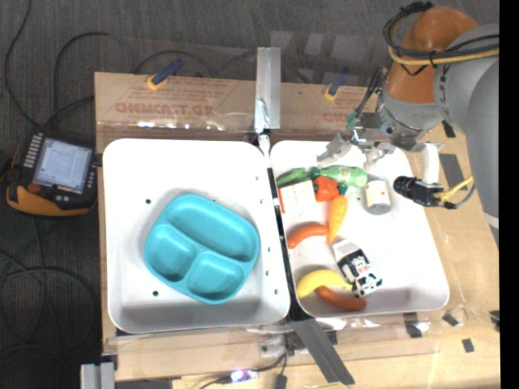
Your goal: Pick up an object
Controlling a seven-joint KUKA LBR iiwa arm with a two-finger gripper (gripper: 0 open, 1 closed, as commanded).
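At the near edge of the right bin (422,241) a yellow banana (318,280) lies curved beside a red sausage-shaped toy (345,300), the two touching. Just behind them a small black-and-white milk carton (357,267) lies tilted on the bin floor. Farther in, an orange-red sausage-shaped piece (306,234) rests near the divider between the bins, and an orange carrot (336,215) stands at a slant right next to it. Behind the carrot sits a red pepper-like toy (325,187), touching a long green vegetable (320,174) that stretches along the far part of the bin. A small white cup or can (377,195) lies to the right of these, a little apart.

The left bin (130,168) holds a turquoise divided plate (203,247), lying flat near its middle.

The gripper (354,146) hangs over the far edge of the right bin, just above the green vegetable; its fingers look spread apart with nothing between them. The grey arm with its orange band (422,55) comes in from the far right.

On the tabletop (203,104) beyond the bins lie two clips with blue and yellow handles (165,73). A handheld control tablet (57,173) sits on the floor to the left.
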